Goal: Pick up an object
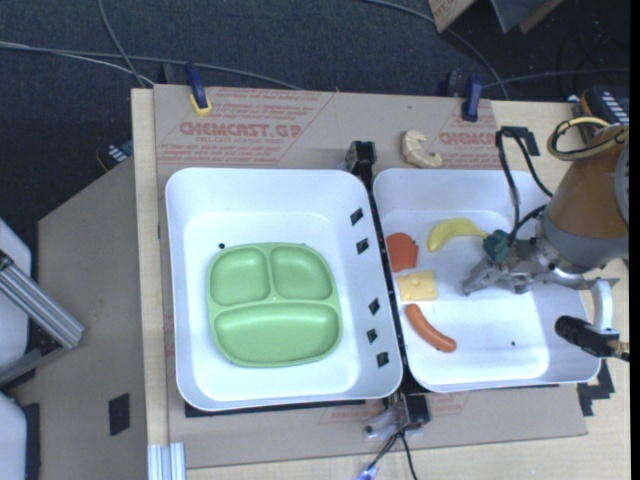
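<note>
Left bin (190, 268): white and shallow, on the left half of the bench; a green divided plate (274, 303) lies flat in its middle, with two small compartments at the far side and one long one at the near side.
Divider: black fittings run along the seam between the two bins.
Right bin (520, 363): white and shallow, beside the left bin; all the loose pieces lie in its left and far parts.
Red piece (402, 251): reddish-orange, close to the bin's left wall, just beyond the cheese.
Cheese wedge (417, 286): pale yellow, near the left wall, between the red piece and the sausage.
Sausage (430, 329): orange-red, slanted, just nearer the camera than the cheese.
Banana (455, 232): yellow, curved, in the far part of the right bin, left of the gripper.
Beige object (421, 149): lies outside the bins on the brown board (250, 128), beyond the right bin's far edge.
Gripper (478, 280): low over the middle of the right bin, pointing left; a green bit shows at its far side; whether the fingers are spread or closed cannot be told.
Arm (590, 208): reaches in from the right, orange band above the wrist.
</note>
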Tool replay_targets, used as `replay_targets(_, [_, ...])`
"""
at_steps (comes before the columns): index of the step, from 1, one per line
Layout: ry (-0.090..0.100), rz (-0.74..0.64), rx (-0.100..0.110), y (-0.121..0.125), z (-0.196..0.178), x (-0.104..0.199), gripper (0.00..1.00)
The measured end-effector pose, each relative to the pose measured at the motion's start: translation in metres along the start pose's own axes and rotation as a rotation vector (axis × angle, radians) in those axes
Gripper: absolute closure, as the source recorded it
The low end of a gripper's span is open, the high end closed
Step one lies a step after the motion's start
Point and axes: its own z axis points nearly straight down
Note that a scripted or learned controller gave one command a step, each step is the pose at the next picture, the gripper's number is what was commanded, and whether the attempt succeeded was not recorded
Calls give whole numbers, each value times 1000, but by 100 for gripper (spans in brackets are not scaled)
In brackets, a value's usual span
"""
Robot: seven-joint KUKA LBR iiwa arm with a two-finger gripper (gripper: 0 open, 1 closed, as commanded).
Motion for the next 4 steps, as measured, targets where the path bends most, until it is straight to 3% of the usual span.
replay_targets(1, [-2,1,-7,2,-14,-1,100])
replay_targets(2, [-5,-1,-13,8,-77,0,100])
replay_targets(4, [-6,-2,-15,-3,-196,-2,100])
